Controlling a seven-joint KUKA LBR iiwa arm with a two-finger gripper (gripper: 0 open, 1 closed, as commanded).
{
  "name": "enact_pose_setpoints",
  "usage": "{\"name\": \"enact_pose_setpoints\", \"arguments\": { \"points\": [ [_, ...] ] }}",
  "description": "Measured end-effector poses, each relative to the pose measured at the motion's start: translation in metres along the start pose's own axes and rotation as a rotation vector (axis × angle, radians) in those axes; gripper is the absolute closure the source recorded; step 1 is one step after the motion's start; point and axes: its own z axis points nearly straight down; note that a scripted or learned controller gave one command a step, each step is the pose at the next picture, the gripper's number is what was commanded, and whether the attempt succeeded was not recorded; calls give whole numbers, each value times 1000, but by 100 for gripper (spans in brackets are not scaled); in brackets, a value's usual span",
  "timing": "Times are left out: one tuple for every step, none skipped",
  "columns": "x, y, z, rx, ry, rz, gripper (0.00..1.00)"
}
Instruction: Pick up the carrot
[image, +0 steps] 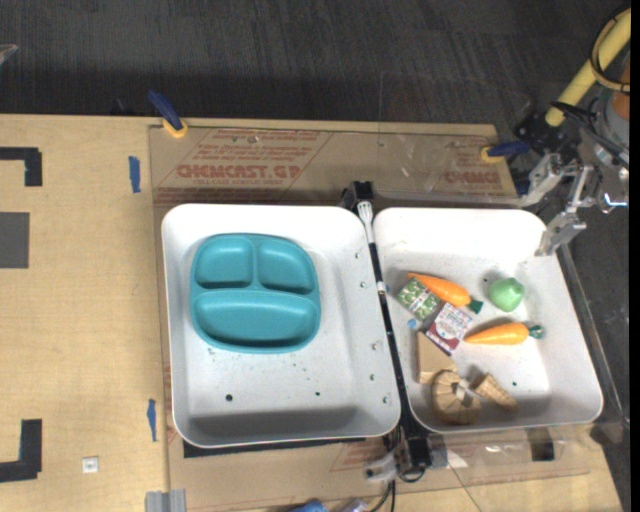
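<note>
Gripper (568, 205): poised over the right bin's (455, 225) upper-right corner, holding nothing; how far it is open cannot be told at this size.
Arm pose: reaches in from the right, wrist high at the frame edge, tool hanging toward the bin rim.
Carrot A (497, 334): below and left of the gripper, lying flat, leaf end rightward; likely the handier target.
Carrot B (439, 289): further left, touching a small packet (417, 296).
Green ball (506, 293): between gripper and carrot A; could obstruct descent.
Blue tray (255, 291): far left, in the other bin.
</note>
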Motion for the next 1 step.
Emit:
{"name": "enact_pose_setpoints", "arguments": {
  "points": [
    [51, 38, 113, -6, 8, -222, 0]
  ]
}}
